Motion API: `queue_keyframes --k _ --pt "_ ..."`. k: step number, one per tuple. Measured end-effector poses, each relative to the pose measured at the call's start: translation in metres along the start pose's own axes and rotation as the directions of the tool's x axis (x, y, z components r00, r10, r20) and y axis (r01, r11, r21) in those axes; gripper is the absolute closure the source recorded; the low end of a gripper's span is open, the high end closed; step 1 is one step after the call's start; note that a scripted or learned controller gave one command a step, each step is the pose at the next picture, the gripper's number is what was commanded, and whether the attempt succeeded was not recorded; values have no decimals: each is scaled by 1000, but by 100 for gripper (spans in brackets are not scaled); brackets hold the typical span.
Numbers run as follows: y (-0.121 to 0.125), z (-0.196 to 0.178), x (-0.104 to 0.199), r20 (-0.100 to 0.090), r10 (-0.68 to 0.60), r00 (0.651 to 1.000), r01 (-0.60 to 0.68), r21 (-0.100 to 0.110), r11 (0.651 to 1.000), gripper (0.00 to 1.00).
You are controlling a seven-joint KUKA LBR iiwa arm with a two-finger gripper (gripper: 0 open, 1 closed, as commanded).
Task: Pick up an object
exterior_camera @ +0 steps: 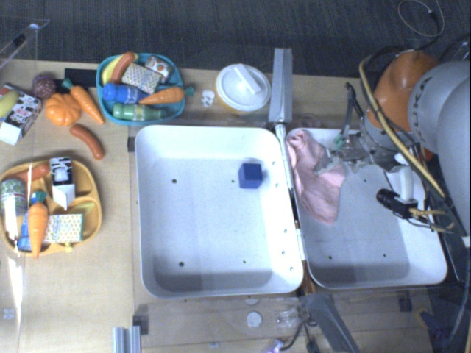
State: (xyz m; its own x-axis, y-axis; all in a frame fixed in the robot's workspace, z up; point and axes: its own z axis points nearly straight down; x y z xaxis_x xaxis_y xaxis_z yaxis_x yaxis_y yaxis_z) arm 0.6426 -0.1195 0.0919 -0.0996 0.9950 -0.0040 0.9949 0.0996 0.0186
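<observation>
Best target looks like the pink cloth (315, 176), lying crumpled against the left wall of the right bin (383, 259), toward its far end. Gripper (340, 153) hangs low at the cloth's far right edge, seemingly touching the fabric; hard to tell whether the fingers are spread or pressed together, or whether any fabric sits between them. Better to centre over the thickest fold, come straight down, pinch a bunched ridge rather than a flat edge, and lift slowly to check that the cloth comes up. Worth keeping clear of the bin wall and the divider between bins. Alternative: the blue cube (251, 174), alone in the left bin (213, 271), well apart from the gripper.
</observation>
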Motion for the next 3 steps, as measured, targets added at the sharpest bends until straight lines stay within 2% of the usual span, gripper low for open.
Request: queue_keyframes --k 1,2,3 --pt "26 2 -31 -7 -115 993 115 13 993 0" --pt "-14 1 -17 -2 -198 980 198 4 980 0" --pt "-12 -11 -16 -1 -198 980 198 -2 980 100"
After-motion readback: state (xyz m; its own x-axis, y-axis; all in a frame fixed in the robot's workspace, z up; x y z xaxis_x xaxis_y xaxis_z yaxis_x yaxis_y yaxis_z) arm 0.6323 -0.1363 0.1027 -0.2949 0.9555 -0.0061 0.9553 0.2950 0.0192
